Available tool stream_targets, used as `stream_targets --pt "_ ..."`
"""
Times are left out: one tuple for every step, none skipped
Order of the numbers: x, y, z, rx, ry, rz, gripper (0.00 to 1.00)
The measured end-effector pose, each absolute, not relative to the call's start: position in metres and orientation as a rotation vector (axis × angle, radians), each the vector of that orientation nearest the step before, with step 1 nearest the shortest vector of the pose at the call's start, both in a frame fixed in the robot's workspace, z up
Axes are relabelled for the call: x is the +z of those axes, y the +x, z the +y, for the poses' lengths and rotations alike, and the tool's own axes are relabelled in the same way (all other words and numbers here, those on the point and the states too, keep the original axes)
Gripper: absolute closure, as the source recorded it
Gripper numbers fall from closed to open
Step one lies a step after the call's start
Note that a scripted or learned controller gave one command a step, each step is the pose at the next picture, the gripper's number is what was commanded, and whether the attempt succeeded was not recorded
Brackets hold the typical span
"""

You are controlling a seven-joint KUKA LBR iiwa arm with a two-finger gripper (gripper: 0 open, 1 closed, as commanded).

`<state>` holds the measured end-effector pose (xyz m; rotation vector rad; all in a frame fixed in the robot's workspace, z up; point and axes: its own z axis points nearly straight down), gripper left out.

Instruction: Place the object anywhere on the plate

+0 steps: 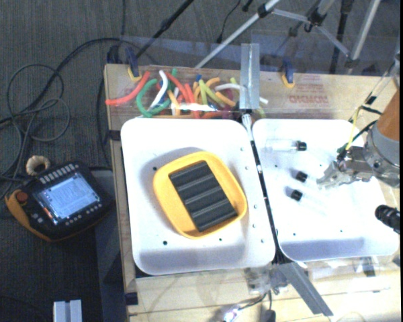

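End effector [337,174] fingers spread, nothing between, over right bin [322,243].

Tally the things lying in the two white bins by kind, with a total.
Yellow rounded-square plate carrying a dark ribbed insert, left bin: 1
Clear plastic syringes with black tips, right bin: 3, at and
Total: 4

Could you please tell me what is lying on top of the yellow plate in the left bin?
A dark ribbed rectangular block lies on the yellow plate, covering its middle; the rim shows all round. The plate surface beneath the block is hidden.
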<state>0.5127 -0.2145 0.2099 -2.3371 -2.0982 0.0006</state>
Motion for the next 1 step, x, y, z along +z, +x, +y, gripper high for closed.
stream_targets --pt "0.2099 0.5127 -0.2145 0.001 -2.337 -2.098 0.0"
